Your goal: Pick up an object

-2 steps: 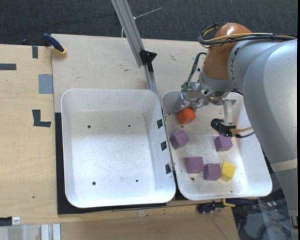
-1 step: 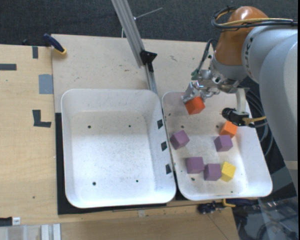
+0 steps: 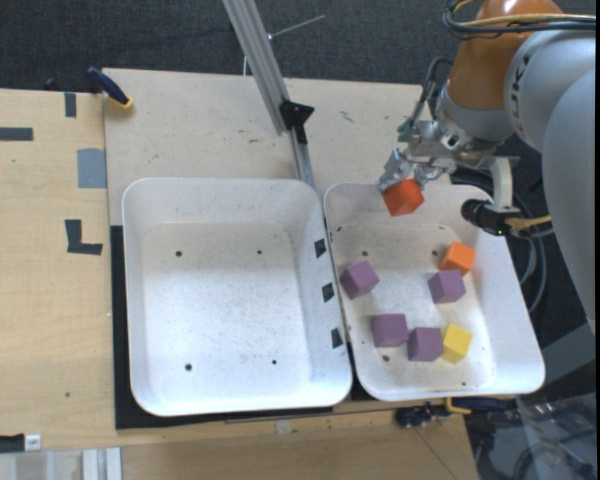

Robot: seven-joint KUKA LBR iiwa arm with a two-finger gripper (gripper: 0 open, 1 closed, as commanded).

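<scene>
My gripper [image 3: 407,180] hangs over the far end of the right bin [image 3: 500,368], shut on a red-orange cube [image 3: 403,197] that is lifted above the bin floor. Lower in the same bin lie an orange cube [image 3: 458,258], a yellow cube [image 3: 457,343] and several purple cubes, among them one at the left [image 3: 359,278], one at the right [image 3: 446,286] and one near the front [image 3: 389,329].
The left bin [image 3: 140,268] sits beside the right one, sharing a raised rim between them. A slanted metal rail [image 3: 265,63] runs down to the bins' far junction. The arm's grey body and orange band [image 3: 500,38] fill the upper right.
</scene>
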